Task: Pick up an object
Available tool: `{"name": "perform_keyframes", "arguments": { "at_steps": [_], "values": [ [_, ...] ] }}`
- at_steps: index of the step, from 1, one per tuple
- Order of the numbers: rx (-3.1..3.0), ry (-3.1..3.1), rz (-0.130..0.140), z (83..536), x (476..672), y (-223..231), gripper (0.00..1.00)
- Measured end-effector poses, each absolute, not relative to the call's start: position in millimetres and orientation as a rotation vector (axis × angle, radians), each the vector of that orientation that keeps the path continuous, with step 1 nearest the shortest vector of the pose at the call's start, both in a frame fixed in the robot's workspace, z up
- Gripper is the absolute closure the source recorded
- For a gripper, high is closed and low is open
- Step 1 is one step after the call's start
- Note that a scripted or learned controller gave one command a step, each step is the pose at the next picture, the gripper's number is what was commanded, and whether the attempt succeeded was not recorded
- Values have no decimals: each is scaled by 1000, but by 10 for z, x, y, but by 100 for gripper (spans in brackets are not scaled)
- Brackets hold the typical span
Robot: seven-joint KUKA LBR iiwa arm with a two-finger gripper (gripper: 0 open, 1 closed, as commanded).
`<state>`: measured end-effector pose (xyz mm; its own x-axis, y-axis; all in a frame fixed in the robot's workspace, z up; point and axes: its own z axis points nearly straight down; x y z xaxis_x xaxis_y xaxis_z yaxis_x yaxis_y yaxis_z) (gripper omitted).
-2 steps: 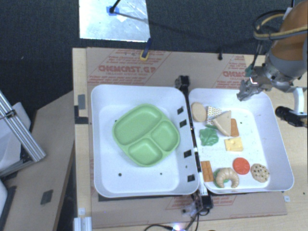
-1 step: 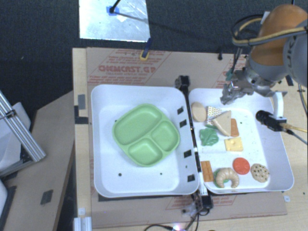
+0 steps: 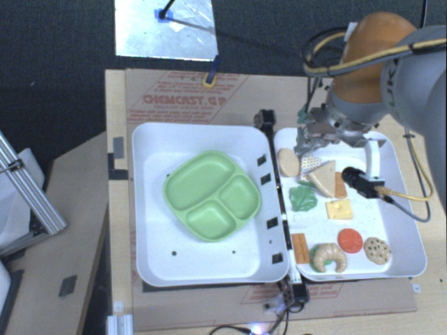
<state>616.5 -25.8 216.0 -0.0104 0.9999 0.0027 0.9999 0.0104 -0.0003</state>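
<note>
While my claw (image 3: pixel 307 151) hangs low over the far left corner of the right bin (image 3: pixel 392 222), I cannot tell from this slant whether it is wide or narrow. Just beside it, toward the left and a touch nearer the camera, lies the tan oval roll (image 3: pixel 288 162). The roll lies flat, its long axis running from the far side of the bin toward the near side, tilted only slightly.

The roll sits close to the bin's left wall (image 3: pixel 282 208), so there is little room on that side. On its other side a pale bread wedge (image 3: pixel 323 179) crowds in, near it but, as far as I can see, apart. A green lettuce leaf (image 3: pixel 303 198) lies just nearer the camera than the roll.

Further out come a yellow cheese square (image 3: pixel 339 209), a red tomato slice (image 3: pixel 350 240), a cookie (image 3: pixel 377 250), a croissant (image 3: pixel 329 257) and an orange cracker (image 3: pixel 299 247) by the near left corner. Bare white floor lies toward the right wall.

In the left bin (image 3: pixel 154 246) a green divided plate (image 3: pixel 211 195) rests in the middle, with bare floor all round it.
</note>
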Motion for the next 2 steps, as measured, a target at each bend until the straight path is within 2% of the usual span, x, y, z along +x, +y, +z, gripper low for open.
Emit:
{"name": "perform_keyframes", "arguments": {
  "at_steps": [2],
  "values": [
    [-2208, -2233, -6, 2146, 6107, 957, 100]
  ]
}}
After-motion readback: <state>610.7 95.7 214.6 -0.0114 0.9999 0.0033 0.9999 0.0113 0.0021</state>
